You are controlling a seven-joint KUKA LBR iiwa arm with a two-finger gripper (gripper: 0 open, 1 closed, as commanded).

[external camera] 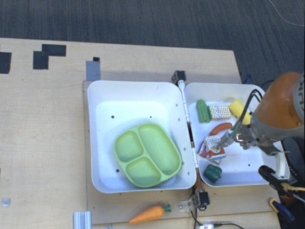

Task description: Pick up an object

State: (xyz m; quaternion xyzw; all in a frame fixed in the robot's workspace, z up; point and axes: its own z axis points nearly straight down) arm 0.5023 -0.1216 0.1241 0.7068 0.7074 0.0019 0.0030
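Over right bin [238, 179], hand [225, 141] at red-white packet [211, 148], grip unclear, sausage [220, 127], green pepper [212, 172] crowding beside it

No text, label, brand, number or sign could be read anywhere. The small red and white packet [211, 148] in the right bin [248, 173] carried some printing, but it was too small and blurred to make out. The patterned white packet [220, 111] at the far side of that bin showed only a fine dotted print, with no legible words.
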